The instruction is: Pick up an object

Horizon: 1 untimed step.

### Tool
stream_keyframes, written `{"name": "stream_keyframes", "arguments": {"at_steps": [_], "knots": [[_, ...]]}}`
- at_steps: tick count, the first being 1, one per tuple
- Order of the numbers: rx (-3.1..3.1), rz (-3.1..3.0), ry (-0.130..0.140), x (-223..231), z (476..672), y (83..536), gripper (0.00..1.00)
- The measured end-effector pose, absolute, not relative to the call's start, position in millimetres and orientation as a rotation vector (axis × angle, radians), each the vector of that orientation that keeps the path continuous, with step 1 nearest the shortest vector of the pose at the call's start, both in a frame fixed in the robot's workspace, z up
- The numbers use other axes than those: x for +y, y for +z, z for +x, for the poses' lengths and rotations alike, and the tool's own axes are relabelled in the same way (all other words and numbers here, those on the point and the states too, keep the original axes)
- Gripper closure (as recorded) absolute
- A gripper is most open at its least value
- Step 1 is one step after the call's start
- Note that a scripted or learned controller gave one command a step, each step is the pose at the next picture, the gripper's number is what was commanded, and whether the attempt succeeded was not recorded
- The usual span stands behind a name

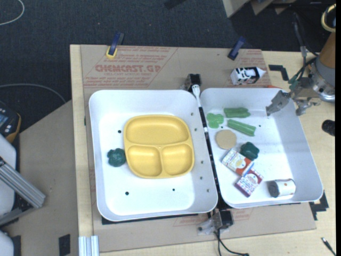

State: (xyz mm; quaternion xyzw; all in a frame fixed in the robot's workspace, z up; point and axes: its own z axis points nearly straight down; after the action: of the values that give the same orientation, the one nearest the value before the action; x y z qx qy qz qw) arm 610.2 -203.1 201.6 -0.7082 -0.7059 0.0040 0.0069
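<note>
We see the gripper [290, 101] fingers apart, nothing between them, over the right bin [310, 159] far corner, clear of the clutter. Nearest targets: green pieces [236, 112] just left; cartons [236, 160] sit further off, nearer the bin's front.

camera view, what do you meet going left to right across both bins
dark green broccoli piece → yellow divided tray → round tan cookie → grey can on its side → gripper
</note>
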Motion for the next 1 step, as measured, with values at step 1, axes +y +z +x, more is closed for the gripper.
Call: {"name": "stream_keyframes", "arguments": {"at_steps": [1], "knots": [[-2.221, -2.220, 0.000, -202.6, 613.5, 210.2, 0.00]]}}
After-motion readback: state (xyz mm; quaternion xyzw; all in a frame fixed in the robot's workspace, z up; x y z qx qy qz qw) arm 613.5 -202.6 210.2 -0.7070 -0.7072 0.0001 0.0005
